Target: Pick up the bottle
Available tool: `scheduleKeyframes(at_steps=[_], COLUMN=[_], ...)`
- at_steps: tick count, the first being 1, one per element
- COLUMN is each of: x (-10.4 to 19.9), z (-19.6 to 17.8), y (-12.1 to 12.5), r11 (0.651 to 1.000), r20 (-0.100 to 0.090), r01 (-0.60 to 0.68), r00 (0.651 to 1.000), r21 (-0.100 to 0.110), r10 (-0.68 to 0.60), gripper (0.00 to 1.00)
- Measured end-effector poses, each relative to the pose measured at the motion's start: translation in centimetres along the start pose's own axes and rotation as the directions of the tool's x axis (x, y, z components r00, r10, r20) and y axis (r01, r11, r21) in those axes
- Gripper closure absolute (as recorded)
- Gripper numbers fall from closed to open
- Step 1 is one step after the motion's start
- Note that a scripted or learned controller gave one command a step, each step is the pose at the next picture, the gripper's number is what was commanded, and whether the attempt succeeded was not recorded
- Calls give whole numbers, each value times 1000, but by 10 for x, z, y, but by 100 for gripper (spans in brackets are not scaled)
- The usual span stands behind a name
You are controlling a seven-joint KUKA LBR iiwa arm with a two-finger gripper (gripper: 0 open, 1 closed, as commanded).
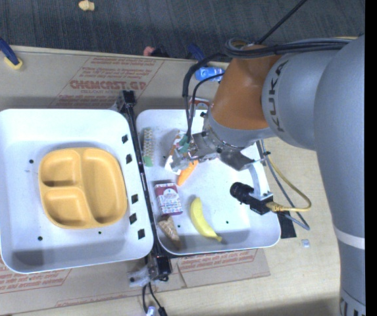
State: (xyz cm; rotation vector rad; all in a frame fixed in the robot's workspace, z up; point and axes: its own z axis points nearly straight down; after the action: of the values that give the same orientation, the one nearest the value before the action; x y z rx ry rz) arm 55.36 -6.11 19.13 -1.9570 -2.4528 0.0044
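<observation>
The bottle (pixel 148 145) lies on its side in the right bin (pixel 260 232), close along that bin's left wall in its far half. Its long axis runs from the far edge toward the near edge, roughly parallel to the wall. It is pale and see-through; which end is the cap is too small to tell, and no label on it can be read. Just to its right the gripper (pixel 185 151) hangs over the bin floor, apart from the bottle, and whether it is open or closed cannot be told from here. An orange carrot (pixel 187 173) lies right under the gripper. Nearer the front sit a red and white box (pixel 168 197), its print unreadable, a brown lump (pixel 170 230) in front of it, and a banana (pixel 203 220) to their right. The arm (pixel 306 97) bears the letters "KUKA" on the grey next to its orange band. The left bin (pixel 10 176) holds a yellow divided plate (pixel 82 187). Both bins rest on cardboard (pixel 109 78) on the desk, stamped in red with what looks like "CHEMCAST GP". A blue clamp (pixel 8 52) grips the cardboard's far left corner.
</observation>
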Motion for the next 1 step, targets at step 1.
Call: scheduleKeyframes(at_steps=[1], x=[102], z=[0], y=[-57], r11=[966], r20=[-1], r01=[260], r00=[966], r21=[2], r10=[-260], gripper=[100])
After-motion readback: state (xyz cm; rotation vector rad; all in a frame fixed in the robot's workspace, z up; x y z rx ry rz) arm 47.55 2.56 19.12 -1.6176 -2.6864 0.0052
